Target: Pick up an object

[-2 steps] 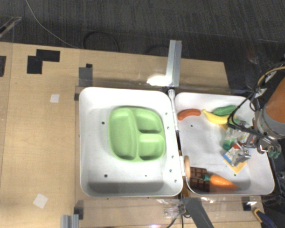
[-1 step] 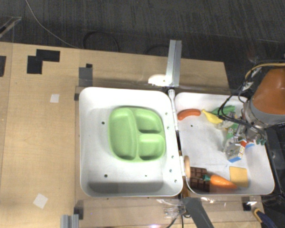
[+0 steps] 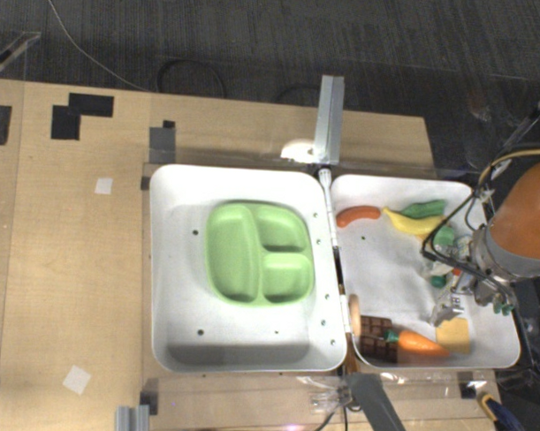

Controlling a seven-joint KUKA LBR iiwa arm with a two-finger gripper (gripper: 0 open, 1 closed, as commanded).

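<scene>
No brand, label or writing can be read on anything in the 2 bins. The left bin point(image 3: 176, 251) holds a green divided plate point(image 3: 258, 252) with 3 compartments, its long side running roughly from the upper left toward the lower right.

The right bin point(image 3: 374, 267) holds the loose items. A red sausage point(image 3: 357, 215) lies near the top left corner, its long axis nearly level, tilted slightly up to the right. Just beside it a yellow banana point(image 3: 409, 224) curves from upper left to lower right, touching a green vegetable point(image 3: 424, 208) that points right and a little upward. Along the bottom edge, a brown chocolate bar point(image 3: 377, 338) sits just left of an orange carrot point(image 3: 418, 344), whose long axis is nearly level (the green stem end faces left, the tip right). A pale yellow cheese wedge point(image 3: 454, 333) sits touching the carrot's tip.

The gripper point(image 3: 450, 307) hangs low in the right bin, just above the cheese wedge; its fingers are too blurred among cables to tell whether they are spread or closed, and nothing is seen between them.
</scene>
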